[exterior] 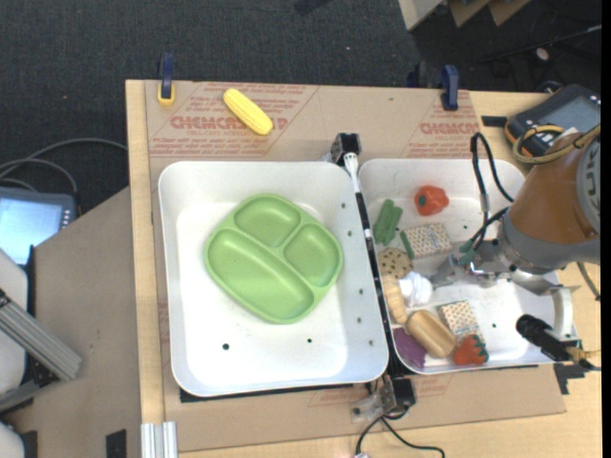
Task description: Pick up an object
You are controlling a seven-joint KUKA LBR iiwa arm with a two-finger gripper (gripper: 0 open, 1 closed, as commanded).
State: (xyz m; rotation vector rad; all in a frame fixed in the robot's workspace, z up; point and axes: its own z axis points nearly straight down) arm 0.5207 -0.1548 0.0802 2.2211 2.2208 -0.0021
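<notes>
The gripper of the grey-and-orange arm hangs low over the middle of the right bin, reaching in from the right; at this slant and size it cannot be told whether it is spread or closed, and nothing can be seen in its hold. The candidates for picking lie crowded along that bin's left side: a white lump just beside the tool's tip, a patterned square above it, a second patterned piece below, a tan bread roll with a purple piece touching it, a strawberry near the front rim, a green pod against the dividing wall, and a red tomato standing apart near the back. The left bin holds a green divided plate, and a yellow corn cob rests on the cardboard behind it. To do the step well, the arm would likely fare best by choosing an item with free space around it, centring over it and descending straight, since the packed cluster invites a nudge or a double grab. The tomato looks the cleanest target, though round and apt to roll.
</notes>
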